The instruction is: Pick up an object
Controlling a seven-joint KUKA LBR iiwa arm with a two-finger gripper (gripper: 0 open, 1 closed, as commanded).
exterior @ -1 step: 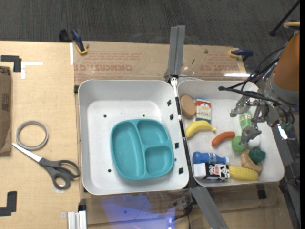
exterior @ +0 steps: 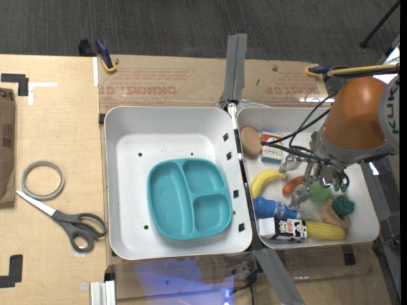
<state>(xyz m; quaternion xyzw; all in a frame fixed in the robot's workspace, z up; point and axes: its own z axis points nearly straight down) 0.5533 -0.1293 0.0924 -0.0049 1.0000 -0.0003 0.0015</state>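
Observation:
The right bin holds several small things: a yellow banana, a brown egg-shaped piece, a small red and blue box, a blue bottle, a black and white carton, a corn cob, a dark green toy and an orange-red piece. My gripper hangs low in the middle of this bin, right beside the orange-red piece and over a light green item. The orange wrist band hides the bin's back right part.
The left bin carries a teal divided plate. On the wooden bench to the left lie scissors and a tape roll. A grey divider rises behind the two bins.

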